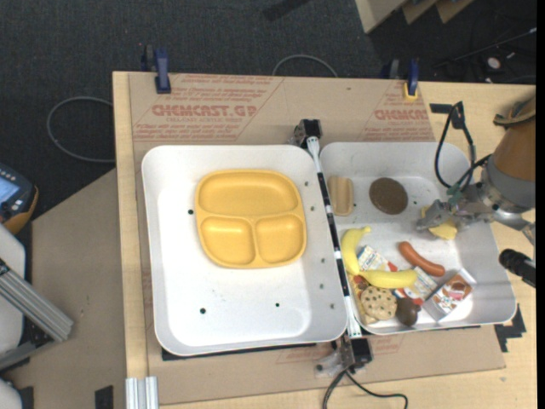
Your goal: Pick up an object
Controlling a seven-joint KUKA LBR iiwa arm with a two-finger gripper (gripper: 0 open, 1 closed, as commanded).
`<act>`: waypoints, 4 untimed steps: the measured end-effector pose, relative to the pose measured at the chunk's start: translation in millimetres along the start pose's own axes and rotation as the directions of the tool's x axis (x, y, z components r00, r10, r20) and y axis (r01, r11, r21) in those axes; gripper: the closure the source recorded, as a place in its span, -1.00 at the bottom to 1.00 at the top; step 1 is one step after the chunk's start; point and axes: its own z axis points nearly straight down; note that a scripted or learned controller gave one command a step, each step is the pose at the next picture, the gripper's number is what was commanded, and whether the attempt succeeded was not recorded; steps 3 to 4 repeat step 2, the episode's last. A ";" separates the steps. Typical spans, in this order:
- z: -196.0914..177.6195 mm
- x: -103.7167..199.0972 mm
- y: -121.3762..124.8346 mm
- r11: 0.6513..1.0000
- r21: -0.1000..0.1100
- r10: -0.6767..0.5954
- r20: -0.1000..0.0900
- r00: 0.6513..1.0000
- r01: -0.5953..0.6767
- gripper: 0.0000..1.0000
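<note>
The right bin (477, 309) holds several toy foods. Among them are a brown round patty (389, 196), a tan bread slice (341, 195), a banana (356, 252) and a red sausage (421, 259). A chocolate-chip cookie (375, 303) and a printed packet (448, 291) lie along the front. My gripper (441, 218) is low over the bin's right part, right above a small yellow piece (444, 232), seemingly touching it. The arm (513, 170) comes in from the right edge.
The left bin (170, 296) bears a yellow divided plate (251, 217). A black cable (449, 143) loops up from the gripper. Blue clamps (159, 68) hold the board's back edge. A dark round piece (407, 314) sits beside the cookie.
</note>
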 end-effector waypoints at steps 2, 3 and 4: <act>-90.7 146.4 58.1 1.000 -0.009 -0.004 0.003 1.000 0.004 1.00; -90.7 146.4 58.1 1.000 -0.009 -0.004 0.003 1.000 0.004 1.00; -90.7 146.4 58.1 1.000 -0.009 -0.004 0.003 1.000 0.004 1.00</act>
